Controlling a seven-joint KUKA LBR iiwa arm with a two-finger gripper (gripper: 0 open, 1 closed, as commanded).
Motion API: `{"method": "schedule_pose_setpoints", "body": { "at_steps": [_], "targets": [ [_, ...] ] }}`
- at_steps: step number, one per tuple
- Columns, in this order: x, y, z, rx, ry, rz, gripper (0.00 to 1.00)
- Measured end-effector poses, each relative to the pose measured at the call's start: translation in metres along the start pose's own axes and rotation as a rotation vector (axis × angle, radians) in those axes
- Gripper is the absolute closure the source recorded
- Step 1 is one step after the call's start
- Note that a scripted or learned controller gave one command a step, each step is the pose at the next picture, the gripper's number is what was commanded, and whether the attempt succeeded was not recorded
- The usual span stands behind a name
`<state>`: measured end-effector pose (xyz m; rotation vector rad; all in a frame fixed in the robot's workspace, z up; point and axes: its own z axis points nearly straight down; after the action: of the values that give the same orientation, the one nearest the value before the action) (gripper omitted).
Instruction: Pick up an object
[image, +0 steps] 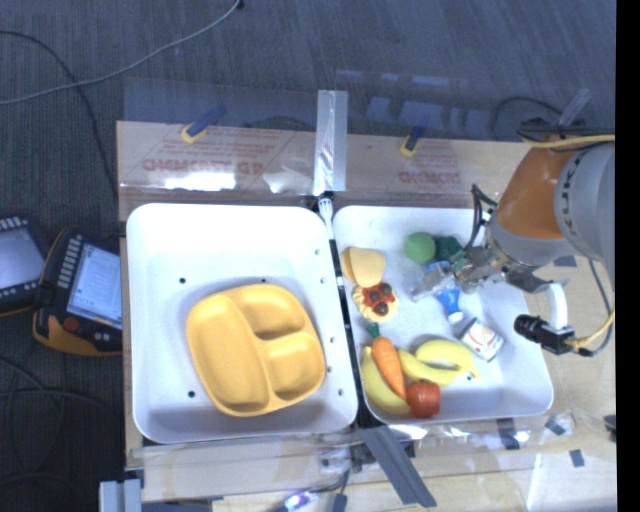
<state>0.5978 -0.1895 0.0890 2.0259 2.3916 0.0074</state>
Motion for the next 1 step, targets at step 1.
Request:
{"method": "schedule_pose_setpoints", "body": {
  "at_steps": [1],
  "targets": [
    [-0.0185, 0.0084, -0.0019, -0.002, 0.021, 0.264, 0.0]
  ]
}}
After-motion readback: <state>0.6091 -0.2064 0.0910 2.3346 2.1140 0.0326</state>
